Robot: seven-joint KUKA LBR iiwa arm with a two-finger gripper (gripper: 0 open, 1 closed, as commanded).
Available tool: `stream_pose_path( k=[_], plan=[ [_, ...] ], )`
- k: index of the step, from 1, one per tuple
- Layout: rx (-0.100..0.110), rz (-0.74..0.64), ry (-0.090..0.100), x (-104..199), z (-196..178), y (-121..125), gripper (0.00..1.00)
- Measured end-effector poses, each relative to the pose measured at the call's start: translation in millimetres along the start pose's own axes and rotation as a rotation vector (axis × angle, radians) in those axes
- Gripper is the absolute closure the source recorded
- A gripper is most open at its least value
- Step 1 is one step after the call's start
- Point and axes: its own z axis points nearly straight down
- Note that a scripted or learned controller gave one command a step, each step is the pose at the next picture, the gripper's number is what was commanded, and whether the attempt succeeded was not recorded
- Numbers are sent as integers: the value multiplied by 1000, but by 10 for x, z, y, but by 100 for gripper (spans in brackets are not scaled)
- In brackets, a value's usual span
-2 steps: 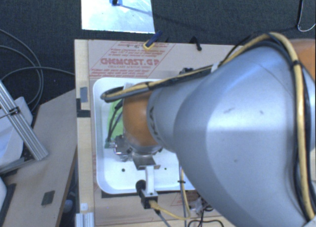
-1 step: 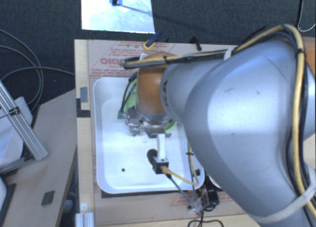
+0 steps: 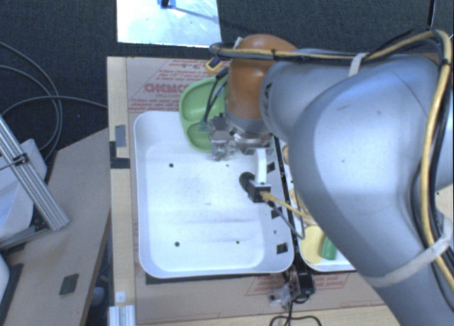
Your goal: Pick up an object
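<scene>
A light green bowl-shaped object lies tilted over the far rim of the left white bin. My gripper hangs under the orange wrist band, just right of the green object and level with its lower edge. The gripper's small metal tip sits over the bin's far end. Whether it touches the green object cannot be made out.
My big grey arm covers most of the right bin; a yellow and green item peeks out at its near corner. A black connector with a yellow cable hangs over the left bin's right wall. Metal rails stand far left.
</scene>
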Motion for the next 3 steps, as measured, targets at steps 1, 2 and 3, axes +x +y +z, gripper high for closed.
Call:
stream_pose_path(
  k=[1,2,3],
  plan=[
    [1,-8,2,280,-5,-646,100],
    [-14,-8,4,400,-679,250,100],
    [-10,-11,6,563,-1762,-605,100]
  ],
)
